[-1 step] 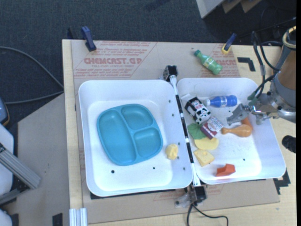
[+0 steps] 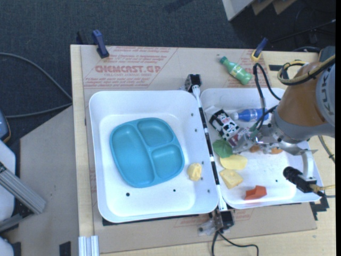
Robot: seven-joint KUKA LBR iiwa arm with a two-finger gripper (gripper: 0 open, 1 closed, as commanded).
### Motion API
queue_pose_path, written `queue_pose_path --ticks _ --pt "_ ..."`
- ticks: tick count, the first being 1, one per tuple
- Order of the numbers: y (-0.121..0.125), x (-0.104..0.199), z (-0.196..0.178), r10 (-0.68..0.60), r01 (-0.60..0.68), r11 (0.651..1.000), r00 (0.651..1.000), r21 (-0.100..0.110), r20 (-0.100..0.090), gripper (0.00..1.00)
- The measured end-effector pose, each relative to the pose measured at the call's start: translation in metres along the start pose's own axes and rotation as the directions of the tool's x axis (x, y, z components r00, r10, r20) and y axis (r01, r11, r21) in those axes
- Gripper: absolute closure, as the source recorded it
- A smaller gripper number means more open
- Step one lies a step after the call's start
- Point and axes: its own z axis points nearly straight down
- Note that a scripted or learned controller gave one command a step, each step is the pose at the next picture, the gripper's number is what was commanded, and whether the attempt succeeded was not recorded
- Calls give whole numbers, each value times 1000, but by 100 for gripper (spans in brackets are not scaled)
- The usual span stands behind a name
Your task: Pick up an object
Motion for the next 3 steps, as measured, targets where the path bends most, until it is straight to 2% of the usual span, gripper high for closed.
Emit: queue_pose_path --ticks 1,2,3 --pt "1 0 -10 1 -1 1000 1000 -3 1 100" --pt "1 0 -10 1 -1 1000 1000 -3 1 0" --pt "22 18 13 -1 1 1000 1000 -13 6 0"
